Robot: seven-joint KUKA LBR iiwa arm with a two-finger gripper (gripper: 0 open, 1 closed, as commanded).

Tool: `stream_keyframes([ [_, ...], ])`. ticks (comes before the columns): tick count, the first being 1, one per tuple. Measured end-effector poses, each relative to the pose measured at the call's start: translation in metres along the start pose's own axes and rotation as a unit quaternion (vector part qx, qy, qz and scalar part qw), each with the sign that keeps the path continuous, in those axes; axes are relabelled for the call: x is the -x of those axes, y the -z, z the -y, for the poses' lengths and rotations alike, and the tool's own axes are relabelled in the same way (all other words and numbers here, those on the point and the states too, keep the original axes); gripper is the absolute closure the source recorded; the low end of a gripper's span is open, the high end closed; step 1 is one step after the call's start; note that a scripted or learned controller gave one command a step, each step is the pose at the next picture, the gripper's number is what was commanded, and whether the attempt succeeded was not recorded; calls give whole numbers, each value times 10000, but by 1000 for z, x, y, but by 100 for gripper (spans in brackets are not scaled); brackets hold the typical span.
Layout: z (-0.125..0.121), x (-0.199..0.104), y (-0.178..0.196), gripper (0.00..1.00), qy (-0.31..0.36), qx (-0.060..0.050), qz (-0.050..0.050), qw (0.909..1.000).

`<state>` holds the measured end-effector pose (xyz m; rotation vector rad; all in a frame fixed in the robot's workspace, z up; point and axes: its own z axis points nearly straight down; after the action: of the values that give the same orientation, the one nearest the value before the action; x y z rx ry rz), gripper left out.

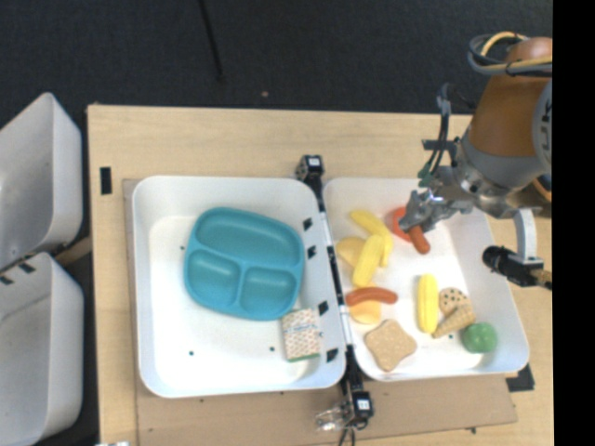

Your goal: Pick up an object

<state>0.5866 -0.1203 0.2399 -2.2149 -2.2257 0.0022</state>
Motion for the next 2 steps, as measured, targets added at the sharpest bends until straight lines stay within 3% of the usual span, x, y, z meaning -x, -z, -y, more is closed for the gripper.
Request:
stream_keyframes([
  [2, -6, -95, 2, 100, 1, 7, -2, 10000],
])
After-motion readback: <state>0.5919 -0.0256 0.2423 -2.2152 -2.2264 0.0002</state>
